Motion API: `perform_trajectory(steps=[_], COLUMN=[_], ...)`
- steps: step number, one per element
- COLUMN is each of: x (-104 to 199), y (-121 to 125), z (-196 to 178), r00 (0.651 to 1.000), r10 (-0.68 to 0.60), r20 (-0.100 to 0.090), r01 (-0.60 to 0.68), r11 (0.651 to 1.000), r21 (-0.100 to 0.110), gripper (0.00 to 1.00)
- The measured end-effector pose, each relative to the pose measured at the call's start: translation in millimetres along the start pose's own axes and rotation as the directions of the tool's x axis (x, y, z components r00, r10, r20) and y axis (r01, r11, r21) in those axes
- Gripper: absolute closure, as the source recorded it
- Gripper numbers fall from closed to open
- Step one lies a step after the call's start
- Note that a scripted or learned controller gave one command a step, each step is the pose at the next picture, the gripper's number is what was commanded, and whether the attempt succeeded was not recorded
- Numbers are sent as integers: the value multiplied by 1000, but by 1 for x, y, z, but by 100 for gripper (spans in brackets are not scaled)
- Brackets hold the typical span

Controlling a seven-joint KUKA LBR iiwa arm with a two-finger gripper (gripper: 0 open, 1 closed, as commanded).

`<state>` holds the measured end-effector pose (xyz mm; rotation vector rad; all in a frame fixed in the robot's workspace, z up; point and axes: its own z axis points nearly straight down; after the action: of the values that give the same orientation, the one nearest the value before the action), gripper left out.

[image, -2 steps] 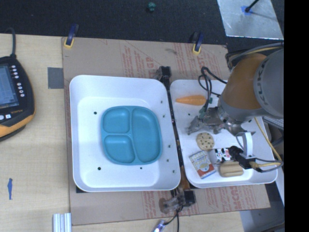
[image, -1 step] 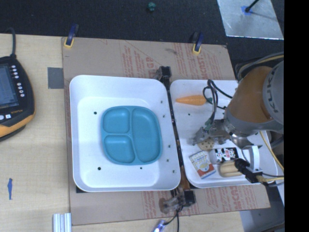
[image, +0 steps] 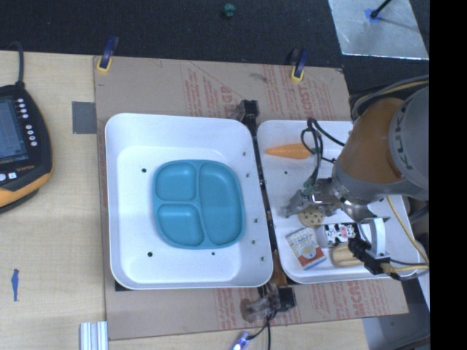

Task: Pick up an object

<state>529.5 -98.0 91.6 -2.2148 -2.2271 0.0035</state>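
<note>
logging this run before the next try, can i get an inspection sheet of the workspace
surface: cardboard sheet on the bench, bearing the left bin and right bin
job's things: orange carrot-like piece, cookie, small printed card, tan block, all in the right bin
clutter: blue divided plate in the left bin
grippers: gripper low in the right bin by the cookie; nothing seen held
cables: black cable looping off the arm
surroundings: pendant at left, two clamps on the cardboard's far edge

The grey arm (image: 405, 148) reaches in from the right, its orange band (image: 368, 148) turned toward the camera above the wrist. The gripper (image: 305, 201) points down and leftward, low, cables looping beside it.
</note>
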Motion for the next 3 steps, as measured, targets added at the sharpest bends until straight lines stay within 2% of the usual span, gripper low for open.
perform_trajectory(steps=[1,2,3], x=[5,-15,-16], y=[22,23,24], z=[0,0,-11], r00=[1000,1000,1000], r10=[0,2,-1], r20=[0,0,2], r01=[0,-2,1], r11=[1000,1000,1000], r21=[1,-1,-2], gripper=[0,0,100])
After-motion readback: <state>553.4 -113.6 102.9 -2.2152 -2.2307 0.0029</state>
